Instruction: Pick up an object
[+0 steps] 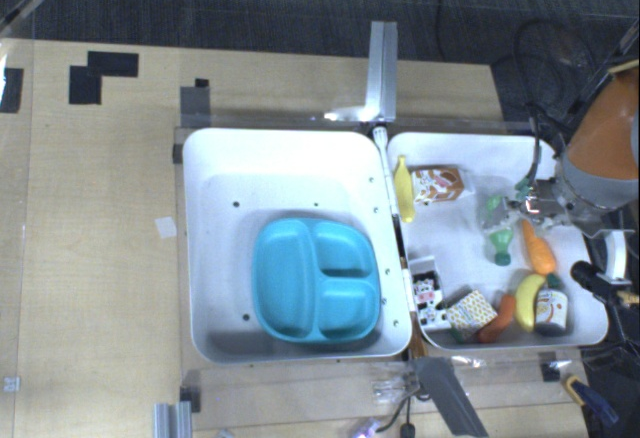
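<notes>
Reaching in from the right, the grey arm [600, 141] with its orange band ends at the gripper [532, 206], which sits low over the right bin [470, 151], close above the carrot's upper end. Whether it is apart or together cannot be told, and nothing is seen clamped in it.

One carrot [539, 248] lies just below it, long axis slanting from upper left to lower right. Nearby are one green bottle [499, 244], one banana [527, 286] standing roughly upright in the frame, and one small dark jar [551, 311] touching it. One yellow bottle [403, 189] lies against the bin's left wall, beside one snack packet [437, 184]. Along the near wall sit one patterned box [470, 310], one black-and-white carton [425, 288] and one red-brown sausage-shaped piece [497, 320].

The left bin [230, 166] holds a single blue divided plate [316, 278].
</notes>
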